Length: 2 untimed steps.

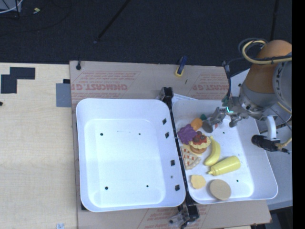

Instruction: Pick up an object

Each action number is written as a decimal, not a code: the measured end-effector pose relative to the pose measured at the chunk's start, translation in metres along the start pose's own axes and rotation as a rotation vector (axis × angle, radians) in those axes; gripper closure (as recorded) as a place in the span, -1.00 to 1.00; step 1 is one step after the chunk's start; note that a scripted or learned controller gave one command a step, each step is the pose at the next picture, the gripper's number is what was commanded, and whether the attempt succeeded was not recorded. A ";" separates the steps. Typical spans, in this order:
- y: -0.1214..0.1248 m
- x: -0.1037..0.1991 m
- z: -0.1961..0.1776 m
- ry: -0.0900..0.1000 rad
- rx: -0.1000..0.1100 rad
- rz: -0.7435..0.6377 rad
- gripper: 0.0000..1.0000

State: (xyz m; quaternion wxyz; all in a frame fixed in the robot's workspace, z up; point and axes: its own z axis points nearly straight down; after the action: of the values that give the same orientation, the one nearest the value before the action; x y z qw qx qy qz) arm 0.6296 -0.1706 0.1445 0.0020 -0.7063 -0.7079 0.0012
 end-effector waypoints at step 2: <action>0.000 -0.001 -0.010 0.000 0.000 0.000 -1.00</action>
State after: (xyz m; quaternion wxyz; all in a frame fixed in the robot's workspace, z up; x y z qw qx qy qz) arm 0.6295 -0.1717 0.1547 0.0020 -0.7064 -0.7078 0.0013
